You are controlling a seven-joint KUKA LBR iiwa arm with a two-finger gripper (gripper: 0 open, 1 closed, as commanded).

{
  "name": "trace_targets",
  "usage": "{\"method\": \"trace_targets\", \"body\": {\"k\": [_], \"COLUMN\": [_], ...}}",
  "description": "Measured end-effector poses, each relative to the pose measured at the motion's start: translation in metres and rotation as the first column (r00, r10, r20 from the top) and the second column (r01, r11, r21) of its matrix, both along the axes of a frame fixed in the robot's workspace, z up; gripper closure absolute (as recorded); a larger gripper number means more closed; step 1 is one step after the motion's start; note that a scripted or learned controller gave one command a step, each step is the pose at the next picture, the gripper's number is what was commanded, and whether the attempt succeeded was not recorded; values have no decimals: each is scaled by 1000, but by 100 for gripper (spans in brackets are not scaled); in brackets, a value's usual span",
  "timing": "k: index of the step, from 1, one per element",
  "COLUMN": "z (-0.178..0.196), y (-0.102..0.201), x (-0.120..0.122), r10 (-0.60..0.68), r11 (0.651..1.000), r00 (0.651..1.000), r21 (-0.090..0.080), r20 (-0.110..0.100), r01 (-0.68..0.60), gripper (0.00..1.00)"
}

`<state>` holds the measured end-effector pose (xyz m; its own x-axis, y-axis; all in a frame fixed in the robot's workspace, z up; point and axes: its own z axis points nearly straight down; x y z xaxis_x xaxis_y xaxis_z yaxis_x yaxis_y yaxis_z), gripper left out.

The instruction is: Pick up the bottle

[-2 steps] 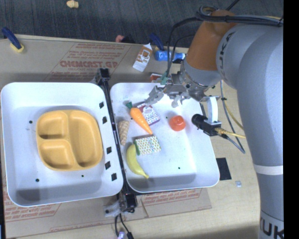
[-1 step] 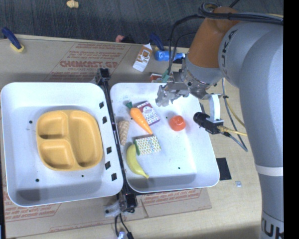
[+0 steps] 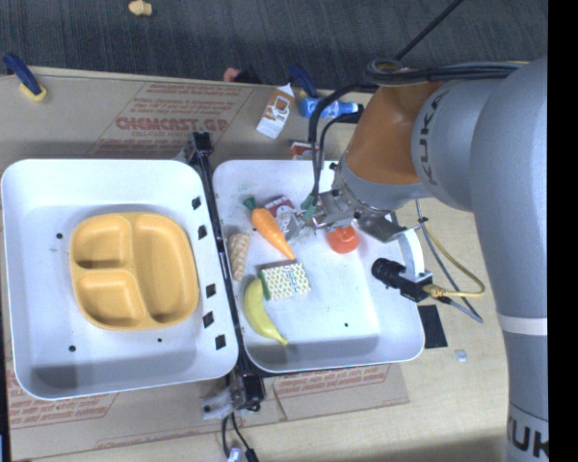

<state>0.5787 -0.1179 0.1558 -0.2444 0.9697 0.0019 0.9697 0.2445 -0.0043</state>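
Grey arm (image 3: pixel 482 114) above right bin (image 3: pixel 395 340), hand (image 3: pixel 308 218) beside orange bottle (image 3: pixel 344 241), axis unclear

I see the right bin (image 3: pixel 390 340) crowded along its left half: a carrot (image 3: pixel 271 232), a corn cob (image 3: pixel 239 256), a patterned block (image 3: pixel 285 280) and a banana (image 3: pixel 257 313) sit close together. Right of the block, the bin floor is bare down to the near wall. The arm (image 3: pixel 443 142) overhangs the bin's far right corner, blocking approach there.
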Motion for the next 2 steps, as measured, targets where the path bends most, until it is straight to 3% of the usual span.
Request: {"method": "trace_targets", "body": {"k": [1, 2], "z": [22, 33], "y": [-68, -93], "x": [-42, -87], "r10": [-152, 299], "r11": [988, 954], "r00": [988, 954], "r21": [0, 1], "r20": [-1, 2], "r01": [152, -299], "gripper": [100, 100]}}
